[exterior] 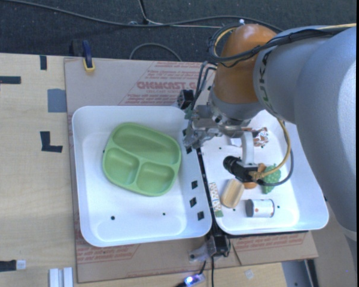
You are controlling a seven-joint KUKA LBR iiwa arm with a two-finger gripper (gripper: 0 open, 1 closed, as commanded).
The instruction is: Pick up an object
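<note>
the gripper (194, 135) hangs low over the divider between the two bins, at the upper left corner of the right bin (305, 190), and the grey arm (311, 70) covers so much of it that whether it is open or closed cannot be told, nor whether it holds anything. a green divided plate (142, 158) lies alone in the left bin (84, 178), just beside the gripper. in the right bin a tan cylinder (232, 193), a white canister (260, 208), a green-and-orange piece (269, 175) and a small white-and-red item (261, 137) crowd together under the arm.

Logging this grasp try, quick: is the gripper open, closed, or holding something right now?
The gripper: state cannot be told from this view; it hangs at the inner edge of the right shallow white bin.
</note>
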